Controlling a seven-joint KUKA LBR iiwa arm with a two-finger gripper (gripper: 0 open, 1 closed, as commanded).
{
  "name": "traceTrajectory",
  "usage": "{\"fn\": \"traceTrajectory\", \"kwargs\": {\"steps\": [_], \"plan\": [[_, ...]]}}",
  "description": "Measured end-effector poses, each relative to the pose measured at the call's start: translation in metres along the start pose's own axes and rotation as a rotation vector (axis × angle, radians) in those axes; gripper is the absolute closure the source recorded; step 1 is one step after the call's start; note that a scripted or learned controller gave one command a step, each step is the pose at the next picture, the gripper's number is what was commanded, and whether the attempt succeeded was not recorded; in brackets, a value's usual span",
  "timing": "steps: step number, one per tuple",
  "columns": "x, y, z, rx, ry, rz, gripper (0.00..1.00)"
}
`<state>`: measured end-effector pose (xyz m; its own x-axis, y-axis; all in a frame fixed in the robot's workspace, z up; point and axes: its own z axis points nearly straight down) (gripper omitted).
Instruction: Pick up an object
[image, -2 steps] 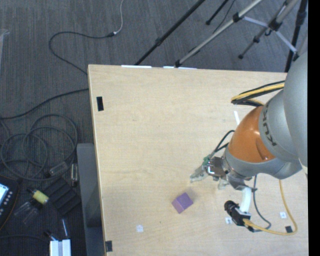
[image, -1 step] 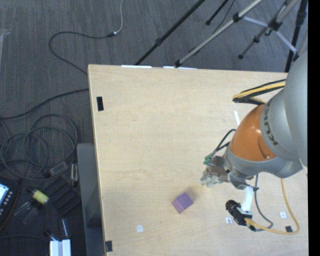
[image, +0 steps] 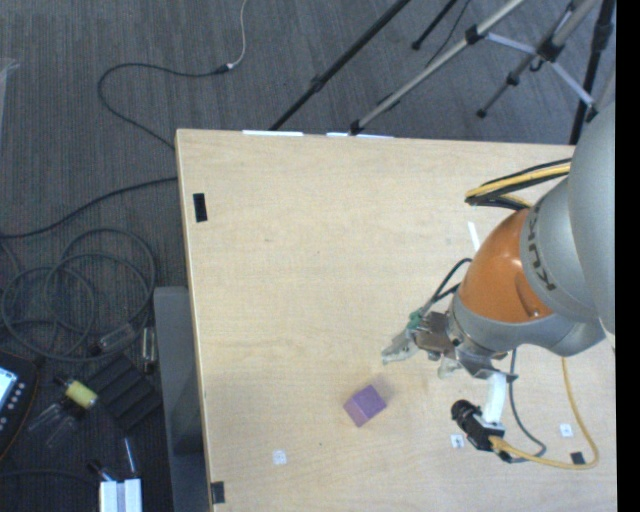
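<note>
A small purple cube (image: 364, 405) lies on the pale wooden table (image: 300, 280), near the end effector (image: 405, 345); its degree of opening cannot be told.

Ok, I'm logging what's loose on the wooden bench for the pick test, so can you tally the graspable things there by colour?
Purple: 1, the small block lying on the bench, apart from the tool.
Total: 1
</note>
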<state>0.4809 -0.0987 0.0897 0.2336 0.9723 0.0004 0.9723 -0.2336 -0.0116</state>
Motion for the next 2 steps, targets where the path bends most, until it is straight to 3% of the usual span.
{"fn": "traceTrajectory", "kwargs": {"steps": [1, 2], "plan": [[0.0, -0.001, -0.008, 0.005, 0.0, 0.0, 1.0], [-0.045, 0.022, 0.007, -0.007, -0.003, -0.221, 1.0]]}}
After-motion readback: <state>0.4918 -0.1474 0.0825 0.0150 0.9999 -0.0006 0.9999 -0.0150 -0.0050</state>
